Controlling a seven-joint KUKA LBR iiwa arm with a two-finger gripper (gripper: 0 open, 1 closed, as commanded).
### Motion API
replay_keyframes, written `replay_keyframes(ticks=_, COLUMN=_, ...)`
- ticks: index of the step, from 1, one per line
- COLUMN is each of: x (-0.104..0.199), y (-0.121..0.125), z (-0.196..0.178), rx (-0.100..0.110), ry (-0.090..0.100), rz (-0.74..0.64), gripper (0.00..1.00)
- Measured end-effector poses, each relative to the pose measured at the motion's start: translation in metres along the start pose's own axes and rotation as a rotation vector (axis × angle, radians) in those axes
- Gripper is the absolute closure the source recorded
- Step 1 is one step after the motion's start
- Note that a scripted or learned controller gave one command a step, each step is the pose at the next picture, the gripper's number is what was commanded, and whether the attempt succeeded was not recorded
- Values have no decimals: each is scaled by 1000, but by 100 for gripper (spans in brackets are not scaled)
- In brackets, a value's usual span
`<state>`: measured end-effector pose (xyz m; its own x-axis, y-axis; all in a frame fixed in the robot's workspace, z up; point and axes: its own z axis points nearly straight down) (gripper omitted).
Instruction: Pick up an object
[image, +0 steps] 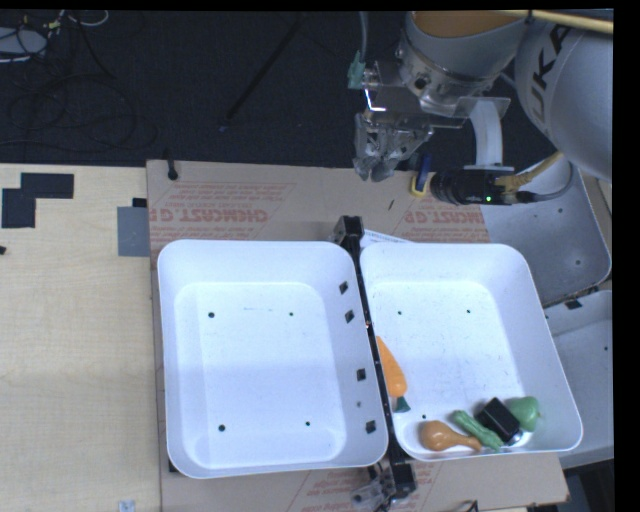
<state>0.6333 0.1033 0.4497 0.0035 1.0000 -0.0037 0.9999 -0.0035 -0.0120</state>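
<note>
My pincer (383, 160) hangs at the upper centre of the frame, above the cardboard (250, 205) behind the bins and well apart from anything to pick. Nothing sits between its tips. Whether it is open or closed I cannot tell; from this slant the tips blur together.

The left bin (180, 300) takes the middle of the frame; the right bin (530, 290) sits against it, the two walls meeting along a black clamp strip (362, 330).

All candidates lie in the right bin's lower part. The carrot (392, 372) lies against the left wall, by the strip. In the lower right corner a cluster sits close together: an orange-brown gourd shape (442, 435), a green piece (478, 428), a black block (497, 418) and a green round piece (524, 410). The block appears to rest on or against the green piece; which, I cannot tell.

Judgement: grasp not begun. The things crowd walls and corner, so finger clearance looks poor. The carrot is the only one apart from the others, though the wall could block one finger.
</note>
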Motion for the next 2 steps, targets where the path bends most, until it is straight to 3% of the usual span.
replay_keyframes(ticks=1, x=59, y=7, z=89, rx=-1, ry=2, rz=-8, gripper=100)
replay_keyframes(ticks=2, x=123, y=5, z=107, rx=-6, ry=3, rz=-10, gripper=100)
